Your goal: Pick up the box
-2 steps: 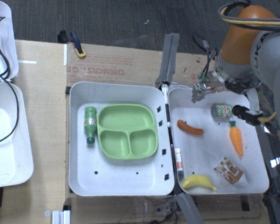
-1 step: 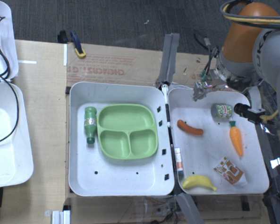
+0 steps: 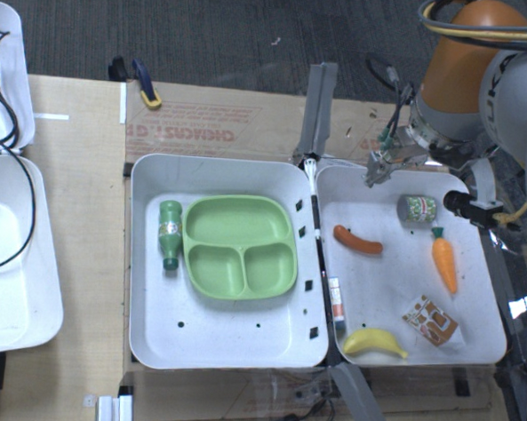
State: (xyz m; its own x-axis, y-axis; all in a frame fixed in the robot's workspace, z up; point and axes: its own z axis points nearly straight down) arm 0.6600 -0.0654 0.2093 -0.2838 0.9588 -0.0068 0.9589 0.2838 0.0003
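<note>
My claw hangs over the far left corner of the right bin; whether it is spread or pressed together I cannot tell. The box lies flat in the near right part of this bin, well apart from my claw, just right of the banana and nearer than the carrot.
</note>
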